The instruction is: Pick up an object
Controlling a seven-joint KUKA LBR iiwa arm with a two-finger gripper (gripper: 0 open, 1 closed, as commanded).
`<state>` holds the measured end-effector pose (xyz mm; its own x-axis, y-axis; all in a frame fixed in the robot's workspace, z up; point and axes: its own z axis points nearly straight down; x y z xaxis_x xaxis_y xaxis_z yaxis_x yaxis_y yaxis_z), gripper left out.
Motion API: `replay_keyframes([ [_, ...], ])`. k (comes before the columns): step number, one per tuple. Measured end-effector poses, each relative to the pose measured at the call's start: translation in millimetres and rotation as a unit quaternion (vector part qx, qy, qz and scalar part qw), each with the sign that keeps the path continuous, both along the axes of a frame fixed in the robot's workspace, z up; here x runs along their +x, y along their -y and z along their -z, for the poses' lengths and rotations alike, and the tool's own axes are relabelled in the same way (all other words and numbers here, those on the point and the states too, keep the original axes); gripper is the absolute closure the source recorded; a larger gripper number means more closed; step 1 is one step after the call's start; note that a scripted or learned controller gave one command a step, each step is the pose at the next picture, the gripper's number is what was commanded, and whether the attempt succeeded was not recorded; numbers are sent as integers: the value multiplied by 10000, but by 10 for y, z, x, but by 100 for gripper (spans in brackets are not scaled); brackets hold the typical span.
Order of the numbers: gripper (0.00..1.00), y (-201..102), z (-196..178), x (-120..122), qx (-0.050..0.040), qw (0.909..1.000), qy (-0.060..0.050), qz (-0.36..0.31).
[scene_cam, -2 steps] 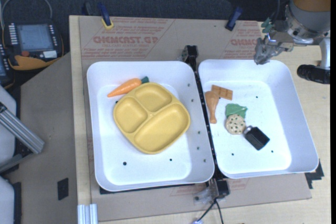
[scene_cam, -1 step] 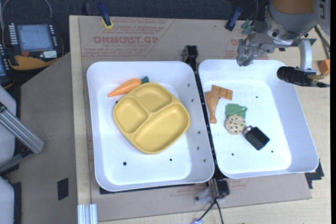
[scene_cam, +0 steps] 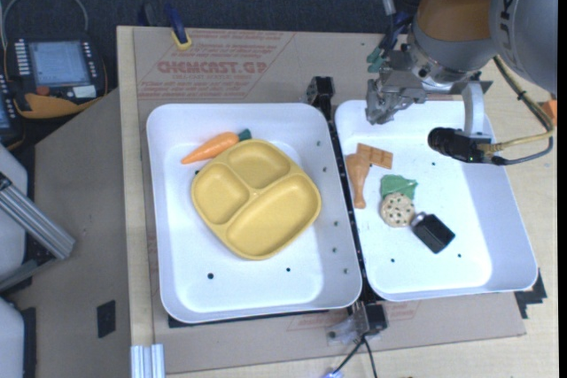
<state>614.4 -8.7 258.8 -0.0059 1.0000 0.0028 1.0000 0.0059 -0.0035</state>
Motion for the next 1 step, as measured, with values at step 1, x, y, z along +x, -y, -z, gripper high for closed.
replay_keyframes([
  [1, 100, -518, 218, -160, -1, 10000, -8, 3],
])
